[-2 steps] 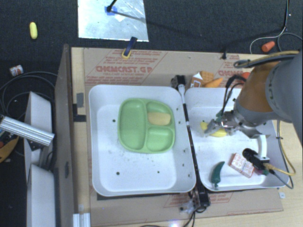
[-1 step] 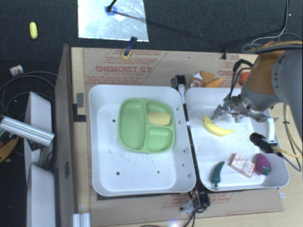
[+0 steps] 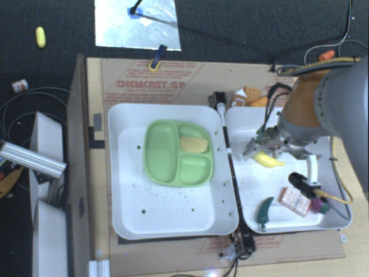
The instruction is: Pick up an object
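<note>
Hovering tool (image 3: 259, 148) beside yellow banana (image 3: 269, 161), right bin (image 3: 249, 196); grip state unreadable. Cardboard (image 3: 173, 74) reads "CHEMCAST GP".

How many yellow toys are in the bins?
2. A pale toy sits on the green plate, left bin; a curved toy lies by the gripper, right bin. The arm may hide more.

Green tray (image 3: 176, 153) in one bin (image 3: 130, 178), gripper (image 3: 260, 146) by banana (image 3: 268, 161) in other bin (image 3: 245, 182)

Your left bin (image 3: 132, 212) has bare floor along every edge; a green plate (image 3: 167, 154) blocks its middle. In the right bin (image 3: 248, 183) the arm (image 3: 323, 108) covers the upper right corner, a green piece (image 3: 264, 210) and pink box (image 3: 295, 201) crowd the lower edge.
</note>
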Motion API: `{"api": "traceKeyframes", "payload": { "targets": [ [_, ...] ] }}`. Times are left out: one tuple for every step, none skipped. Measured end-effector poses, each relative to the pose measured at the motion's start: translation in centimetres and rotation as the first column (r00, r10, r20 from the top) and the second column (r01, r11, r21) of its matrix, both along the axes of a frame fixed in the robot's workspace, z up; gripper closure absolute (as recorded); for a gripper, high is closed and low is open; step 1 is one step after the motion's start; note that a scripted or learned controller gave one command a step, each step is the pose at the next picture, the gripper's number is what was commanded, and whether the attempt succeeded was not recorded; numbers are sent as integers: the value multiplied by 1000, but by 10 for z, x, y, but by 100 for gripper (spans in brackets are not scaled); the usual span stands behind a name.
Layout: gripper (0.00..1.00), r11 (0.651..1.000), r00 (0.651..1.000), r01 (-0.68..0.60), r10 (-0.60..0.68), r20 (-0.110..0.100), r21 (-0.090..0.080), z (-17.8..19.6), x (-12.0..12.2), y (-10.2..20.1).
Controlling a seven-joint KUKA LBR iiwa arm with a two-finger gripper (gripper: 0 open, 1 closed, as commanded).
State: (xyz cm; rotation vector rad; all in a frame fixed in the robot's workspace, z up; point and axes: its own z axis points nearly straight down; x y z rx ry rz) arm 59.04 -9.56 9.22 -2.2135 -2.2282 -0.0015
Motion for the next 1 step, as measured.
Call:
{"api": "traceKeyframes", "payload": {
  "targets": [
    [100,1000,1000,-2,2,4,-1,12,1,-2]
  ]
}}
